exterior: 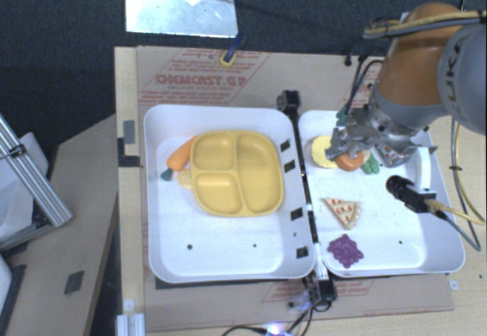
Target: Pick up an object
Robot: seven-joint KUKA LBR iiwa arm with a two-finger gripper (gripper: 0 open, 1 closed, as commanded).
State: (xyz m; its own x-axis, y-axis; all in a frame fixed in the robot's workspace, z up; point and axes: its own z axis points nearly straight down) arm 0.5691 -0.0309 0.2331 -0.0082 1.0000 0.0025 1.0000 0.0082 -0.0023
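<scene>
The grey arm (pixel 426 61) with its orange band is reaching in from the right and is hanging over the far left part of the right bin (pixel 437 247). Its gripper (pixel 350 146) is sitting low over a cluster of toy foods near that bin's far left corner: a yellow piece (pixel 321 152), an orange piece (pixel 351 163) and a green piece (pixel 370 167), all lying close together. The fingertips are appearing to touch the orange piece, though the wrist is hiding the gap, so whether the fingers are spread or closed cannot be told. A pizza slice (pixel 342 210) is lying near the middle of the right bin's left edge, and a purple grape bunch (pixel 345 250) is resting toward its near left corner. In the left bin (pixel 163 243), a yellow divided plate (pixel 232 173) is occupying the centre, and a carrot (pixel 179 154) is lying just beside the plate's far left edge.
</scene>
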